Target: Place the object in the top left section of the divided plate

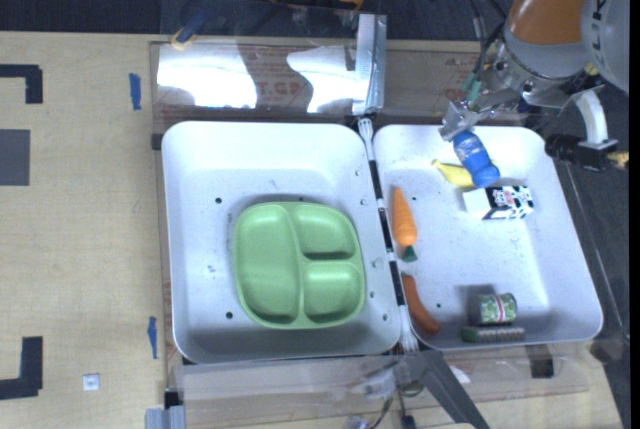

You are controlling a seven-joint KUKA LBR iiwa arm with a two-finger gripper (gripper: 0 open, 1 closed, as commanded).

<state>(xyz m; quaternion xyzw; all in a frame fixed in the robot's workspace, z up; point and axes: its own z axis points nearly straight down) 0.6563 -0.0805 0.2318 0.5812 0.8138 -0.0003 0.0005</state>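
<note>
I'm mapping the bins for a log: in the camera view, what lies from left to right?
Green divided plate → carrot → yellow piece → small can

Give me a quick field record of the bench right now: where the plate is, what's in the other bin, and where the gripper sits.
plate: green divided plate in left bin, all sections bare
right bin: holds the loose objects
carrot: along the right bin's left wall
blue bottle: upper part of the right bin, just under the gripper
yellow piece: beside the blue bottle
black-and-white box: below the blue bottle
small can: on its side, near the bin's lower edge
gripper: over the right bin's top edge
task status: nothing placed yet
</note>
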